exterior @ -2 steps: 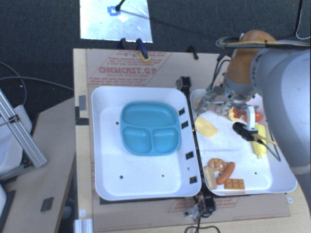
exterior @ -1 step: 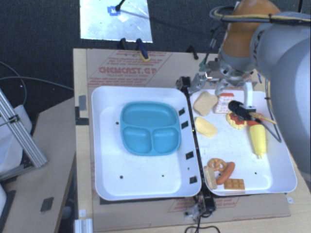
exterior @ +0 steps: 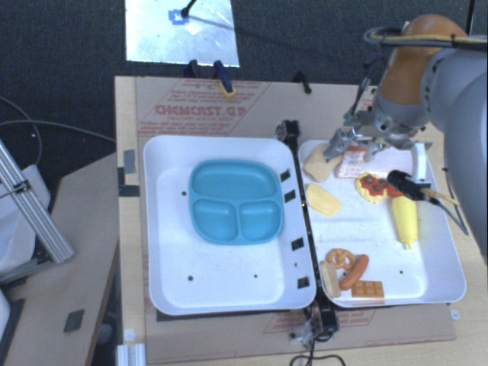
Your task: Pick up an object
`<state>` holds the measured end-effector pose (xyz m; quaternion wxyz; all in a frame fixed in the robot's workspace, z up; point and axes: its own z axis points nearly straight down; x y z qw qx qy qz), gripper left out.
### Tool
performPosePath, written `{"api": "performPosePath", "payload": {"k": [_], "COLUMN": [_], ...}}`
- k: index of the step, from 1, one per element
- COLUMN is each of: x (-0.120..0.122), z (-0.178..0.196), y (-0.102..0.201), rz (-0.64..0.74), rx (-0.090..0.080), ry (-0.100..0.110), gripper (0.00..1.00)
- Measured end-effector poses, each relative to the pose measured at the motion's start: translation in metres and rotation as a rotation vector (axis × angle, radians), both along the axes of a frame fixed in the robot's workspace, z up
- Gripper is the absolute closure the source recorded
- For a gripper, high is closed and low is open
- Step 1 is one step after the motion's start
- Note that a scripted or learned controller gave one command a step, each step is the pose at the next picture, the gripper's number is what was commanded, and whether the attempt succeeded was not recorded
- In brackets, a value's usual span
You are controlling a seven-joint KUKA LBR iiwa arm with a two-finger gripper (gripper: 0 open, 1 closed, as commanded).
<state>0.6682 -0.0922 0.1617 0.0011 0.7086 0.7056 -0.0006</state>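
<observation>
1. Presently, the red-and-white carton (exterior: 353, 162) lies at the right bin's (exterior: 446, 280) far edge, directly beneath the gripper (exterior: 352, 142).
2. Fingers are spread apart, straddling the carton, apparently positioned for closing; nothing clamped.
3. Neighbouring pizza slice (exterior: 372, 187) and corn cob (exterior: 405, 218) lie near.

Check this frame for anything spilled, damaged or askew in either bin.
Nothing stands out. The blue divided plate lies flat in the left bin. Toy food sits loose but inside the right bin: yellow bottle, pretzel, sausage. The gripper is over the far end.
</observation>
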Motion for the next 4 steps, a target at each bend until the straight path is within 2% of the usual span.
{"api": "performPosePath", "payload": {"k": [1,2,3,4], "x": [-0.002,-0.091,-0.067,-0.034], "z": [-0.076,-0.077,-0.018,0.121], "y": [-0.010,0.001,0.075,0.106], "rz": [0.002,0.003,0.005,0.013], "rx": [0.001,0.004,0.005,0.004], "ry": [0.019,0.005,-0.002,-0.019], "gripper": [0.00,0.00,0.00,0.00]}}
